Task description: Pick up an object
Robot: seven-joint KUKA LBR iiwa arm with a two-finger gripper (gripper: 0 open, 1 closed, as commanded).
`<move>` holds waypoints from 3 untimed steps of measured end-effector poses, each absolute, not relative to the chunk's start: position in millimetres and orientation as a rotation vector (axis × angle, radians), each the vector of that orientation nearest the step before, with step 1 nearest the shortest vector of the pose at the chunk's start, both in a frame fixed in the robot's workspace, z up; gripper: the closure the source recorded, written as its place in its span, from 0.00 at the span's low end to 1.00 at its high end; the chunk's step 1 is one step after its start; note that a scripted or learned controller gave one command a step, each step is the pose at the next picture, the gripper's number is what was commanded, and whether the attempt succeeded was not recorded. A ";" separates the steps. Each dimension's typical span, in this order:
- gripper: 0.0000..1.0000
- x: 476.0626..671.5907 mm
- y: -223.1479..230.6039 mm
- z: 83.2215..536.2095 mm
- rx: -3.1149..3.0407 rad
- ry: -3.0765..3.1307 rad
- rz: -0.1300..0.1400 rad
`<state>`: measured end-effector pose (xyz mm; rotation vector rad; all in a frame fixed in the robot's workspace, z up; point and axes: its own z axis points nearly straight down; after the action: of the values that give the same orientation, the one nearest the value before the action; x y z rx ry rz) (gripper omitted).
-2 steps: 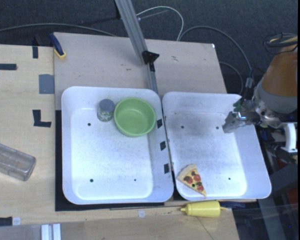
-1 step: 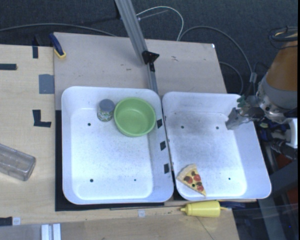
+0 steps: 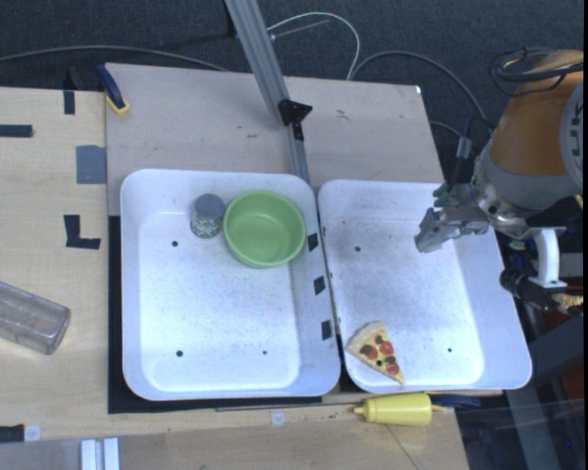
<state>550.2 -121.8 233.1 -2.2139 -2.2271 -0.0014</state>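
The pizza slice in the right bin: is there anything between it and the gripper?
Nothing visible. The gripper is over the right bin, and only bare bin floor lies between it and the pizza slice near the front-left corner.

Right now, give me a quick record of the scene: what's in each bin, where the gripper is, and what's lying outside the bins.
left bin: green bowl at the far end, small can standing just beside it
right bin: pizza slice in the near left corner
gripper: above the far right part of the right bin, apart from the pizza slice, nothing seen between its fingers
outside the bins: yellow bottle lying by the near edge of the right bin; clear plastic container on the bench to the left
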 end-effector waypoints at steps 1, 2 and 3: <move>1.00 553.5 -69.3 240.6 -2.212 -2.228 -0.002; 1.00 558.7 -23.0 230.2 -2.213 -2.226 0.002; 1.00 564.3 40.2 226.7 -2.210 -2.229 0.000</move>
<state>564.3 40.2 226.7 -2.2103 -2.2287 0.0004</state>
